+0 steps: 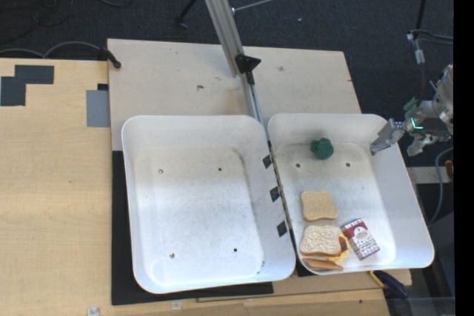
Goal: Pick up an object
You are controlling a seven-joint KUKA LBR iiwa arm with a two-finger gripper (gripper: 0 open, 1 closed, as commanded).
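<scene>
Nearest you, the sandwich [323, 243] and red carton [361, 238] sit at the front edge of the right bin [400, 189], carton just beside the sandwich and tilted. Bread slice [318, 206] lies just behind them, flat. Green ball [322, 149] sits alone near the back wall, well apart from the rest.

Gripper [396, 132] hangs at the bin's back-right rim, grasping nothing; you can't tell from this angle whether it's released or clenched. Nothing picked yet.

Risks as I read them:
- Ball is the closest target but likely rolls if a finger clips it off-centre.
- Bread slice is flat on the floor, so fingers probably skid over it.
- Sandwich and carton are crowded; going for one likely shoves the other, or both into the front wall.
- Gripper sits right at the rim, so a low sweep inward could catch the bin wall.

Left bin [148, 159] holds only dark specks. Both bins sit on the counter [170, 78].
</scene>
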